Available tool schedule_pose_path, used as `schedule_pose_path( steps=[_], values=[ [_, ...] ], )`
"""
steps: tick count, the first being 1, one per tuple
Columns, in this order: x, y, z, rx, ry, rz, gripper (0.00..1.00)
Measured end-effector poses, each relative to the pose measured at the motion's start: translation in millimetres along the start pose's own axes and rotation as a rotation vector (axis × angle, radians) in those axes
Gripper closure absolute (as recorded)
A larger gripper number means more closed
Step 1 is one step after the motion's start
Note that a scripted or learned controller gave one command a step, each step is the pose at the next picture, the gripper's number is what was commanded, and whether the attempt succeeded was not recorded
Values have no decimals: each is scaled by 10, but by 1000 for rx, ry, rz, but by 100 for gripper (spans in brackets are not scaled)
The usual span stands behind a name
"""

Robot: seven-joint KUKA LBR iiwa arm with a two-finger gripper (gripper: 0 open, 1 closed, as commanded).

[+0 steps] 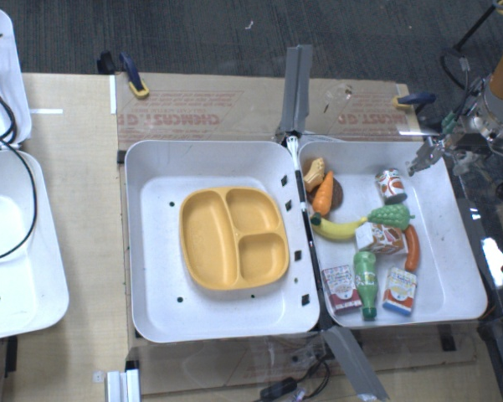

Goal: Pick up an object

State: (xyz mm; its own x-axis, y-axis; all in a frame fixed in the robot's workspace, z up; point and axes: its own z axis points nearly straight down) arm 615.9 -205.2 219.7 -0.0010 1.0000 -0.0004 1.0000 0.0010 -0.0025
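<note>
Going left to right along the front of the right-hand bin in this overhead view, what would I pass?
Small red and white carton → green bottle → blue and orange carton. The other toy foods lie further back in that bin.

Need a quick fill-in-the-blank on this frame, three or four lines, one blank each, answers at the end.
1. The yellow divided plate lies in the ____ bin.
2. The plate has ____ compartments.
3. The green bottle lies in the ____ bin.
4. The banana lies just below the ____ carrot.

Answers: left; three; right; orange
</note>
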Motion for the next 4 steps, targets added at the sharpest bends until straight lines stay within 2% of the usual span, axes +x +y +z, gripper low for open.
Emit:
schedule_pose_path(
  steps=[1, 2, 3, 4],
  values=[
    [199, 275, -858, -2, -2, -128, 0],
    [424, 316, -1029, -4, -3, -361, 0],
    [303, 84, 585, -1, -1, -292, 0],
    [114, 250, 1281, -1, -1, -273, 0]
  ],
)
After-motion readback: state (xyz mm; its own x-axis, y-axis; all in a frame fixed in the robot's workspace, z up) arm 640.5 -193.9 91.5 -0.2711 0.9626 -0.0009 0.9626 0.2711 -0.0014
